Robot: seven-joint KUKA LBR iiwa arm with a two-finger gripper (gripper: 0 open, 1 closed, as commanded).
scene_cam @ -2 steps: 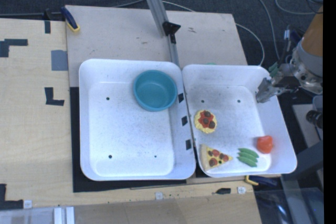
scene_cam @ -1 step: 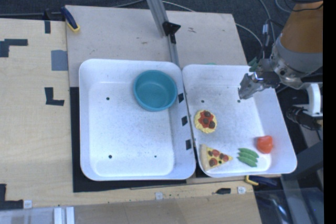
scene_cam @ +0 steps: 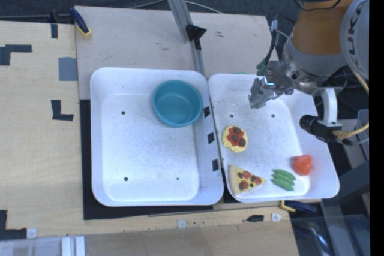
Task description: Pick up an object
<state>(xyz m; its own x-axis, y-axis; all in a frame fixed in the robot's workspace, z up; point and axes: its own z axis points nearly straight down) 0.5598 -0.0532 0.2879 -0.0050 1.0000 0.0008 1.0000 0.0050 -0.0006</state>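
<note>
- From my remote station, I see the arm (scene_cam: pixel 327 15) reach in from the right, its gripper (scene_cam: pixel 262 95) hanging over the upper part of the right bin (scene_cam: pixel 273 129).
- I cannot tell how the tool stands; nothing shows clamped in it.
- Below the gripper, on the right bin's floor, lies a round yellow toy tart with red topping (scene_cam: pixel 234 137), apart from the tool.
- Near the right bin's lower edge I see a toy pizza slice (scene_cam: pixel 245 178), with a green pea pod (scene_cam: pixel 283 179) just beside it to the right.
- A red toy tomato (scene_cam: pixel 302 164) sits near the right bin's right rim, just above the pea pod.
- In the left bin (scene_cam: pixel 144 171), a blue bowl (scene_cam: pixel 177 103) stands upright near the upper right corner.
- A grey metal post (scene_cam: pixel 177 0) slants down to the seam between the two bins.
</note>
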